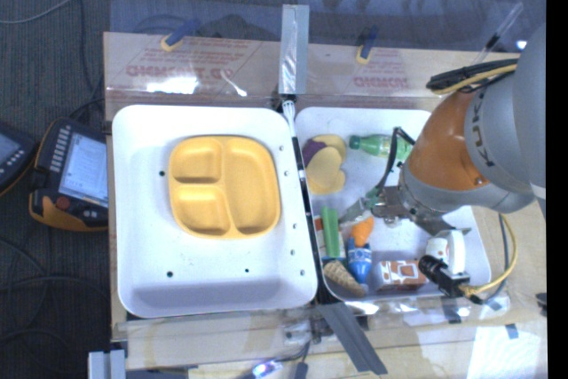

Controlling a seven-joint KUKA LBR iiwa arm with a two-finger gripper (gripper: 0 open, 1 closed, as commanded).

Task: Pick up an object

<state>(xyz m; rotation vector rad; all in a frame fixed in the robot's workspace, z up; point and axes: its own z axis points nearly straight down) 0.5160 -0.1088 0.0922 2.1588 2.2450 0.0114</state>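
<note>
Objects: small toy foods heaped in the right bin point(479, 231)
Carrot point(362, 231): light, stiff, slick; pinch across its middle
Gripper point(377, 207): just above the carrot
Left bin point(133, 217): yellow tray point(224, 185)

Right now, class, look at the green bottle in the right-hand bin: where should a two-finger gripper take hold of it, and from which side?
Probably across the middle of the green bottle, coming down from above. It lies on its side along the far wall of the right bin, so its narrow width fits between two fingers. The yellow toy beside it crowds one end.
</note>
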